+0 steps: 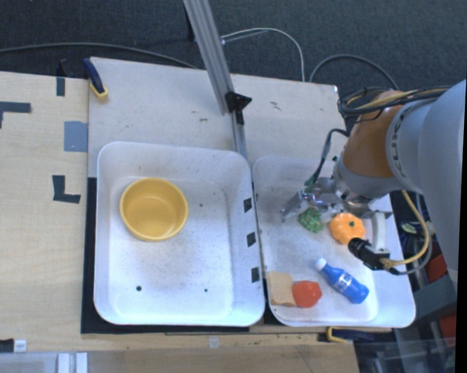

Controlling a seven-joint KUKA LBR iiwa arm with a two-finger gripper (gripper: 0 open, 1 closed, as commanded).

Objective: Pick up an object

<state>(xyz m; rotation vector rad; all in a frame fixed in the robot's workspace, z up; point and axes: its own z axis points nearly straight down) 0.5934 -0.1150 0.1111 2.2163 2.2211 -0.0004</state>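
Note:
My gripper [304,206] hangs low in the right bin [276,176], its metal fingers [291,210] spread to the left of the wrist. A small green object [312,221] lies right at the fingertips, touching or just under them; it does not sit clearly between the fingers. Just to its right rests an orange round object [345,227]. A blue bottle with a white cap [342,280] lies near the bin's front right. A red object [307,293] and a tan block [280,288] sit at the front left corner.
The left bin [105,292] holds a yellow bowl [154,208]. A slanted metal pole [216,53] rises behind the bins. Black cables [385,258] trail off the arm over the right bin's edge.

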